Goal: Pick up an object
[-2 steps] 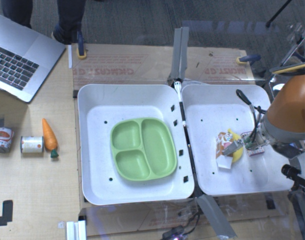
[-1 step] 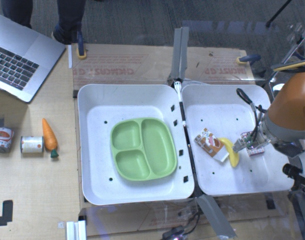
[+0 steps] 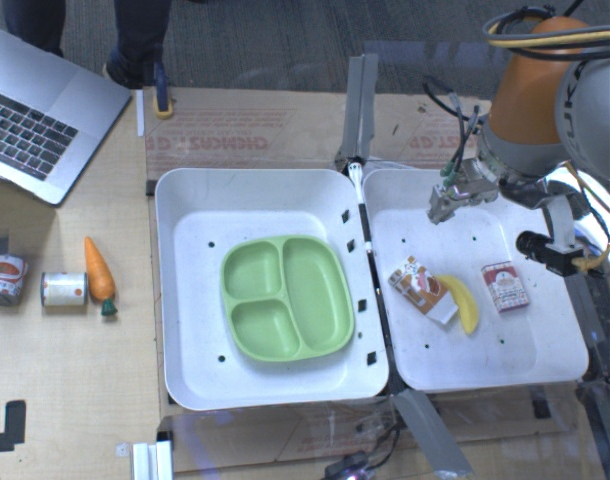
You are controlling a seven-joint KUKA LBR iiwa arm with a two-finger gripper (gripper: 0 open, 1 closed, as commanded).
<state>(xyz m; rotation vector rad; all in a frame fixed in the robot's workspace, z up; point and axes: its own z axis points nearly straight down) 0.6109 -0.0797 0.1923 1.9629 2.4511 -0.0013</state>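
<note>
I see three candidates in the right bin (image 3: 545, 368): a small carton (image 3: 423, 289) lying tilted near the middle, a banana (image 3: 462, 302) touching its right side, and a red box (image 3: 505, 287) a bit further right, apart from both. All three lie flat on the bin floor, nothing lifted. The gripper (image 3: 447, 200) hangs over the bin's upper part, up-left of the carton and well apart from it; I can't tell how it's set, too small and dark from here. Left bin (image 3: 175, 298) holds a green divided plate (image 3: 285, 297), three compartments. On the desk (image 3: 65, 368) to the left: a carrot (image 3: 99, 271), a can (image 3: 65, 289) lying on its side just beside it, another can (image 3: 5, 278) further left, and a laptop (image 3: 40, 128) at the top-left corner.
</note>
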